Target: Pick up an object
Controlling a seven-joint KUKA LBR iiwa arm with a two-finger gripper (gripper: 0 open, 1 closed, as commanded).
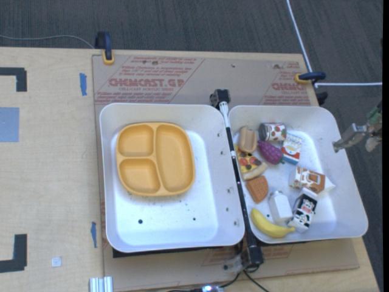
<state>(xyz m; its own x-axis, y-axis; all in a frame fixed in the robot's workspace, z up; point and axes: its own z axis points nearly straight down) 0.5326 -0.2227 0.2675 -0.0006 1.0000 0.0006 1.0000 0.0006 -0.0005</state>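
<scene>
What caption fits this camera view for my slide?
Gripper at the right bin's edge, toy food inside; yellow tray in the left bin.

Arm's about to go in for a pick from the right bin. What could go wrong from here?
1. The toys in the right bin are packed tight: the purple piece touches the can, so a grasp may catch two or slip.
2. The banana lies against the bin's near wall, leaving little room beside it.
3. The end effector sits at the bin's right rim and might clip it on descent.
</scene>
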